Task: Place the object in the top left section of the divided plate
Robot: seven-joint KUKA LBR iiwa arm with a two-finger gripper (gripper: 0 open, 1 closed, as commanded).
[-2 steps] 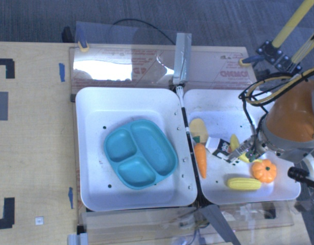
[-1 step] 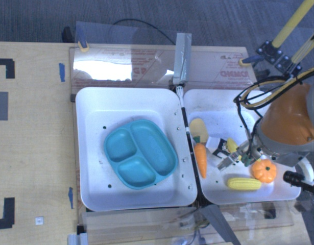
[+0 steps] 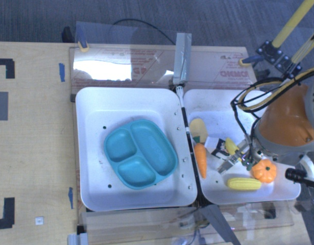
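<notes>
Gripper [image 3: 232, 161] low in right bin [image 3: 284, 190] among toys, grip state unclear; plate [image 3: 141, 152] in left bin [image 3: 93, 137].

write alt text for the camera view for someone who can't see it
A grey arm's gripper reaches into the right bin among a carrot, corn cob and small pumpkin; the left bin holds a blue divided plate.

Arm [image 3: 287, 124] cut off by the frame edge at 3 o'clock. Gripper [image 3: 233, 160] too small and cluttered to judge. Small yellow piece [image 3: 231, 146] at 12 o'clock of it partly covered, unidentifiable. Pumpkin [image 3: 264, 171] partly overlapped by the wrist.
</notes>
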